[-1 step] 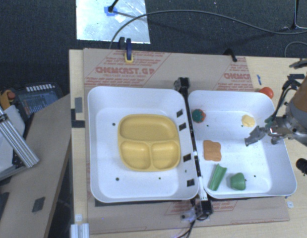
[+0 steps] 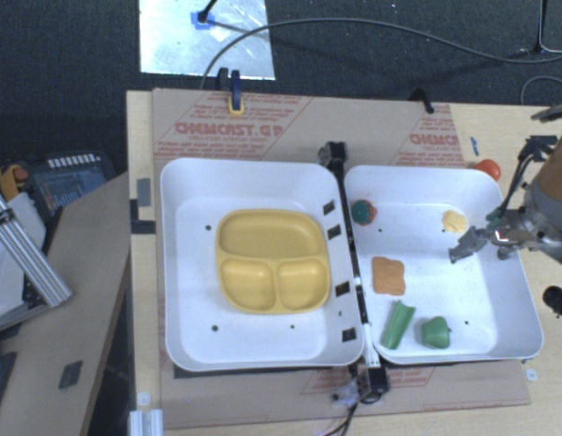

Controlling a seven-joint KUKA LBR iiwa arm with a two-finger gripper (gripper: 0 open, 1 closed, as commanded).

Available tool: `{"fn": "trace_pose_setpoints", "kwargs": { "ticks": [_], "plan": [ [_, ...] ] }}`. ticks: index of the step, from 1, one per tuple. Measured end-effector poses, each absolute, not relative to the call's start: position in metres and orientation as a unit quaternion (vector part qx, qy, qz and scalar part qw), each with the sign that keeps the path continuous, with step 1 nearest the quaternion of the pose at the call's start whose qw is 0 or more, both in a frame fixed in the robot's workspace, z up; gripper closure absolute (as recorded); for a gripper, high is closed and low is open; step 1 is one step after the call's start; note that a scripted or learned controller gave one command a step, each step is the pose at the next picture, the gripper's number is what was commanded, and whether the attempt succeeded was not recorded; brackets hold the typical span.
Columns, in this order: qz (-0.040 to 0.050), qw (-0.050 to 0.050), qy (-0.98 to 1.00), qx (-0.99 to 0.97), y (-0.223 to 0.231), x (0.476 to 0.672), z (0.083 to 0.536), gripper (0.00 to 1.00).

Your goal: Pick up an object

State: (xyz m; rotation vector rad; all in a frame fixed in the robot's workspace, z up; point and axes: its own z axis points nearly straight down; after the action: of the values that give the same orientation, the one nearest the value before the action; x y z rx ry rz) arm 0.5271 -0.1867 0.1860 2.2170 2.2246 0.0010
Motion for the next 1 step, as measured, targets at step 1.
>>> {"fn": "trace_pose_setpoints", "kwargs": {
  "ticks": [1],
  "plan": [
    [-0.0002, -0.001, 0.708, 0.707, -0.1892, 0.5337, 0.1419, 0.0]
  ]
}}
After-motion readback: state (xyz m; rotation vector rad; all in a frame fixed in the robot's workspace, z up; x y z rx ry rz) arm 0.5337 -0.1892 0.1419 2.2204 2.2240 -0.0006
